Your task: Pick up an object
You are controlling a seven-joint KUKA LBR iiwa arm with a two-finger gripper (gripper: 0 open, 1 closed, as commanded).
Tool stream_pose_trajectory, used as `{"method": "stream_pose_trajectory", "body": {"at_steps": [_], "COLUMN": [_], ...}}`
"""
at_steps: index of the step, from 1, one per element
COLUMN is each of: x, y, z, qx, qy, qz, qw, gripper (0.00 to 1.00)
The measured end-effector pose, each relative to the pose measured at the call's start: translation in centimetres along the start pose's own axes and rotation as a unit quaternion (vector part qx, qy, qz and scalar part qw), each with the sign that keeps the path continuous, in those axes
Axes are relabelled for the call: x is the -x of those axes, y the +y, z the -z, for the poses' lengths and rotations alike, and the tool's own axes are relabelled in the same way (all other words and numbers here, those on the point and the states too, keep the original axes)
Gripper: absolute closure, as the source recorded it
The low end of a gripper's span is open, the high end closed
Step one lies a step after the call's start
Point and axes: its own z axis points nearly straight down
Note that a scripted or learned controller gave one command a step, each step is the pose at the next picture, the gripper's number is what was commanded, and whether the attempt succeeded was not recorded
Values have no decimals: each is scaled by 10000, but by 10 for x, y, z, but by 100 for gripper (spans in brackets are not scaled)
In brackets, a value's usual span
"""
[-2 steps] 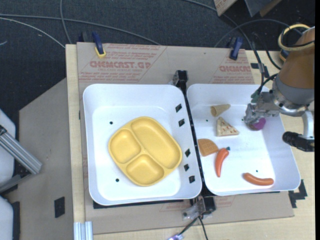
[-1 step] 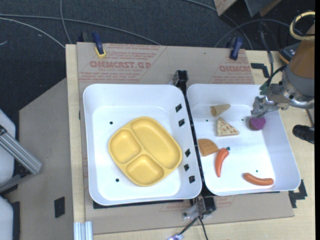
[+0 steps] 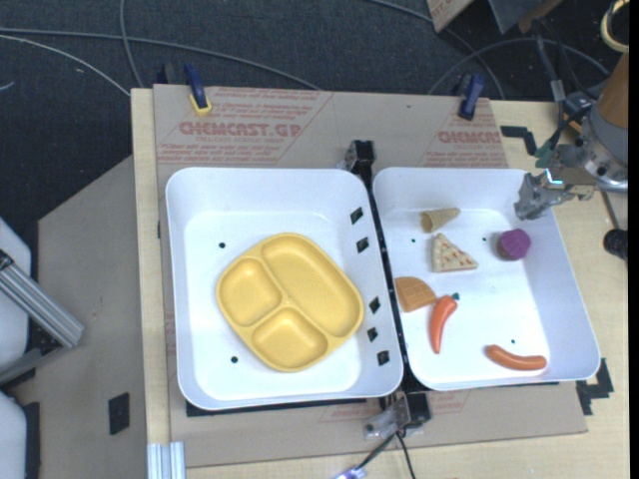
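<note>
Nearest me, by the front edge of the right bin (image 3: 574, 302), lies a sausage (image 3: 516, 358), flat and well apart from the rest, so it looks an easy thing to take. Up from it a red pepper (image 3: 442, 321) lies on a slant, its green stem just beside an orange wedge (image 3: 414, 292) that sits against the bin's left wall. Toward the middle rests a triangular cracker (image 3: 452, 254), with a small cone (image 3: 438, 218) near the back edge above it. A purple ball (image 3: 514, 243) sits toward the back right corner, closest to the arm.

All the pickable things are scattered in this one bin, I'd guess so the arm has room around each. The gripper (image 3: 540, 196) hangs over the bin's back right corner, just beyond the ball and holding nothing. Whether it is spread or closed I cannot tell from here.

Left bin (image 3: 190, 257) carries a yellow tray (image 3: 290, 299) with three compartments, set askew in its middle and probably meant to receive things.
</note>
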Motion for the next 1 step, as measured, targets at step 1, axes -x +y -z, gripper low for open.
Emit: {"method": "stream_pose_trajectory", "body": {"at_steps": [1], "x": [-45], "y": [-8], "z": [-7], "qx": [-45], "qy": [19], "qz": [8], "qw": [10000], "gripper": [100]}}
